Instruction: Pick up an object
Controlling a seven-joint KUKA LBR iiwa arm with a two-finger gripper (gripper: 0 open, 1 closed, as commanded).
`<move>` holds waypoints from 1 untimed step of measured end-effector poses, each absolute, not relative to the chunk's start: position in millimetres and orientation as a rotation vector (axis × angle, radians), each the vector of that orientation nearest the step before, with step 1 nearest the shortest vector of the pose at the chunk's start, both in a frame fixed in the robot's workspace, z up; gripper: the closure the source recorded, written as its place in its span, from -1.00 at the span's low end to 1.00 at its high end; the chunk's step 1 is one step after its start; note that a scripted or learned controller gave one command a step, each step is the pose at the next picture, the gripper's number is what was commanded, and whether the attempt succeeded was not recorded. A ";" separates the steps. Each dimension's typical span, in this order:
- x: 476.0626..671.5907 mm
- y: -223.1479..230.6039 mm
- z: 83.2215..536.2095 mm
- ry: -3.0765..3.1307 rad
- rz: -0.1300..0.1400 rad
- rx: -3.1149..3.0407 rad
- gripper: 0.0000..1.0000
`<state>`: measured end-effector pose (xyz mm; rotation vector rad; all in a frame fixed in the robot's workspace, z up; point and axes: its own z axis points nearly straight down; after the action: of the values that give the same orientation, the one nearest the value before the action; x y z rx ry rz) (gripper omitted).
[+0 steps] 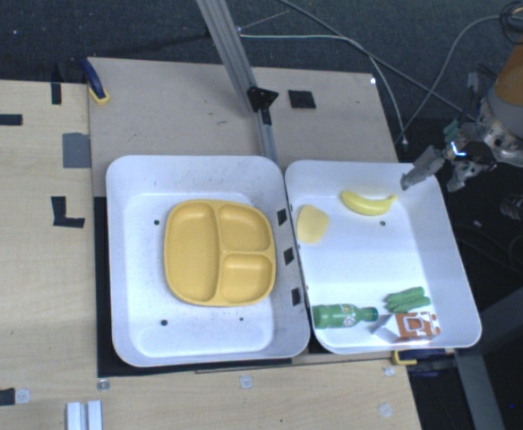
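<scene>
The right bin (423, 249) holds a yellow banana (367, 202) near its far edge and a pale yellow rounded piece (312, 224) by its left wall. Along its near edge lie a green bottle (344, 314), a small green ridged item (407, 298) and an orange-and-white carton (414, 327). My gripper (438, 176) hangs over the bin's far right corner, to the right of the banana and apart from it. It is open with nothing between its fingers.
In the left bin (136, 240) sits a yellow divided plate (218, 251). A slanted metal pole (235, 52) rises behind the bins. Cables (396, 106) trail over the bench at the back right. The bench edge drops off just right of the right bin.
</scene>
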<state>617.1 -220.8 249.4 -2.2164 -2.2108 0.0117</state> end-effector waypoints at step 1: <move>619.7 -220.2 257.1 -2.223 0.002 -2.220 -1.00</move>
<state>619.7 -220.2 257.1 -2.2201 -2.2226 0.0015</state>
